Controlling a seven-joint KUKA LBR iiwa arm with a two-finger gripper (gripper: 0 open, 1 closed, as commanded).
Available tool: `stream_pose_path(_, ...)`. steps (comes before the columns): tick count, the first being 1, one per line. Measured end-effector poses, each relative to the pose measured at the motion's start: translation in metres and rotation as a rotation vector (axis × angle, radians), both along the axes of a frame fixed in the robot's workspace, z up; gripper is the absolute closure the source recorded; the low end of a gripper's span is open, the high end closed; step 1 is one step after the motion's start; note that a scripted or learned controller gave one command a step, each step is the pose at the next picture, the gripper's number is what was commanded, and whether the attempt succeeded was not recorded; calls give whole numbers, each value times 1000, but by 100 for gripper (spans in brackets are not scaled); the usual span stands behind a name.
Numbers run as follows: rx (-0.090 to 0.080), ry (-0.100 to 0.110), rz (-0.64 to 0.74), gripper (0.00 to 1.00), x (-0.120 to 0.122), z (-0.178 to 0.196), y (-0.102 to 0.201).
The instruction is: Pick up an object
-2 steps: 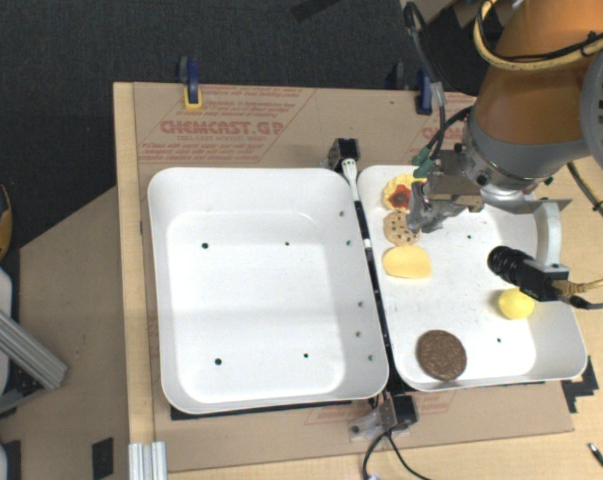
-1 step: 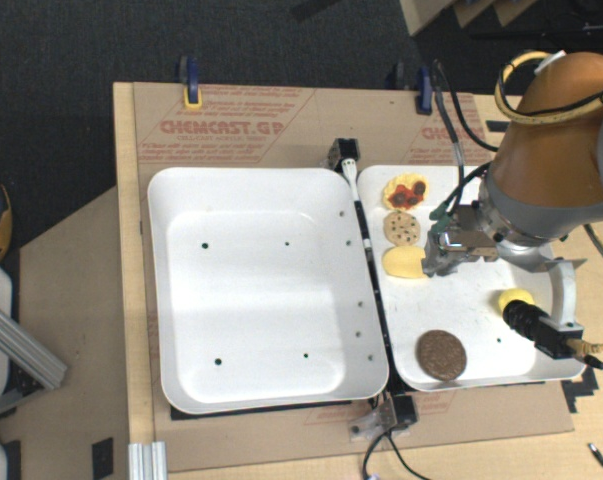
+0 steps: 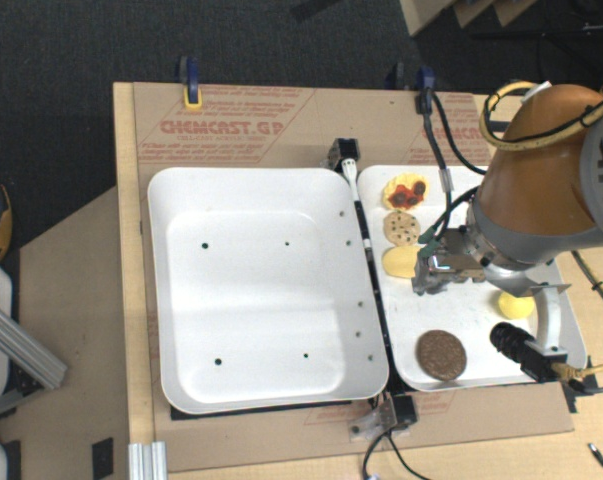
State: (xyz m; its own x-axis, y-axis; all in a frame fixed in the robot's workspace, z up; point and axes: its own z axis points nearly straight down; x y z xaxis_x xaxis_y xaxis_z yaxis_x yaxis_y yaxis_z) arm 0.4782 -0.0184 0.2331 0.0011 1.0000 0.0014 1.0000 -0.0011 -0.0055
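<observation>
Several small food items lie in the right bin (image 3: 481,368). A pastry with red topping (image 3: 406,191) sits at the far end, and a round speckled cookie (image 3: 401,228) lies just below it. A pale yellow piece (image 3: 400,261) rests beside the bin's left wall. A brown round disc (image 3: 441,354) is near the front edge, and a yellow lump (image 3: 516,306) lies to the right. My gripper (image 3: 433,274) hangs low over the bin floor, just right of the pale yellow piece and above the brown disc. Nothing shows as held in it.
The left bin (image 3: 181,198) is a wide white tray beside the right one, their rims meeting at the middle. The arm's orange and grey body (image 3: 541,168) covers the right bin's far right part. Clamps and cables sit on the bench's far edge.
</observation>
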Motion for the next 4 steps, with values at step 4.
stream_pose_path(4,4,1,14,100,3,-21,55)
